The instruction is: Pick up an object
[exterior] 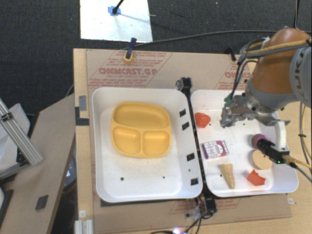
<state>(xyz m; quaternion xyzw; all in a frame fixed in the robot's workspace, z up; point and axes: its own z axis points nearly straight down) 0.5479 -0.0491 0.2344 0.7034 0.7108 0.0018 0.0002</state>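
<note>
A: Camera view, quick. What was in the left bin point(100, 145)?

B: Just a yellow divided plate point(141, 129), sitting flat near its middle.

A: Right bin point(292, 179)?

B: All the loose stuff. A red piece point(202, 119) near the divider, a pink-and-white packet point(215, 149) below it, a tan cone point(227, 175) toward the front edge, another red piece point(255, 178) at the front right, and a tan disc point(262, 160) just above that.

A: And the arm point(280, 72)?

B: It reached in from the right, over the back of the right bin. The tool point(228, 118) hung just beside the red piece by the divider, on its right.

A: Wide or narrow?

B: Couldn't tell; the tips were dark and too small to read. Nothing was visibly between them.

A: So progress?

B: Early, I'd say. Every object lay on the bin floor, none lifted. The red piece looked like the nearest candidate, but that's a guess. The grasp and the lift were both left to do.

A: Bench point(83, 82)?

B: Cardboard sheet under both bins, nothing relevant.
</note>
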